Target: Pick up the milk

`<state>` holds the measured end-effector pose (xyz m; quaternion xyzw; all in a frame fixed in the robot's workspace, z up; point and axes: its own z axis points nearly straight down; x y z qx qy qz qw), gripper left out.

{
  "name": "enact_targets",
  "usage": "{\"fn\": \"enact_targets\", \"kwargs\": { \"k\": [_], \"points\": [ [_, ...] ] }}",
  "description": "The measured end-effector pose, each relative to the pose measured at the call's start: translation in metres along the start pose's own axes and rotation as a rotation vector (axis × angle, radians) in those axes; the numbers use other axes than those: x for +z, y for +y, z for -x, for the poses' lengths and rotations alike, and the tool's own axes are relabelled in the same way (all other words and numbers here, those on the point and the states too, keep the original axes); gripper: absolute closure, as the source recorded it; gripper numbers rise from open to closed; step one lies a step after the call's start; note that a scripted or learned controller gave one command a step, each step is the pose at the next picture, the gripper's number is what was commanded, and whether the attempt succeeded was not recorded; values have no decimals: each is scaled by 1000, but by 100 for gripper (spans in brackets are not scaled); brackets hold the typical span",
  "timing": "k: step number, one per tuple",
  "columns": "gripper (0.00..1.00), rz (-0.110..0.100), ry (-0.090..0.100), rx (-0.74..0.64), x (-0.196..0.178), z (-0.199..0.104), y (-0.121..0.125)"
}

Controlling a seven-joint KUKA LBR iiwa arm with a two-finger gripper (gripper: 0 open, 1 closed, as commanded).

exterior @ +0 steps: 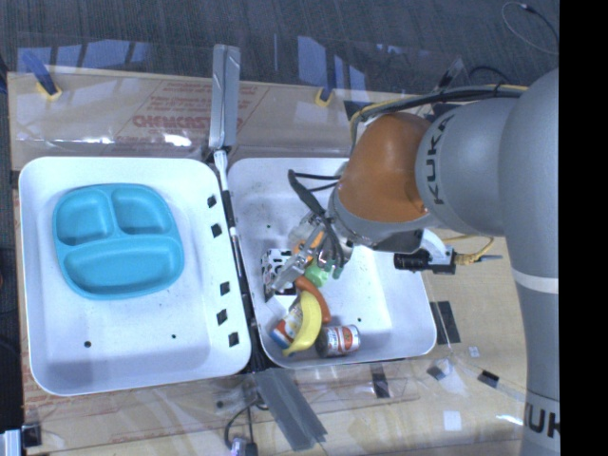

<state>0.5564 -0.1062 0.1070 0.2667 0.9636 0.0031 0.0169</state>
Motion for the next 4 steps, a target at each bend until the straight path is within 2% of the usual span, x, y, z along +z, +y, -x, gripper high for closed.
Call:
{"fn": "enact_targets", "kwargs": {
  "k": [1,2,3,4],
  "points": [
    [0,-13,28,-38,-20,50,15],
    [0,-1,-3,-143,0,-2,1],
    [0,-10,27,-224,-11,49,43],
    [0,-8,30,-448,-167,52,13]
  ]
}}
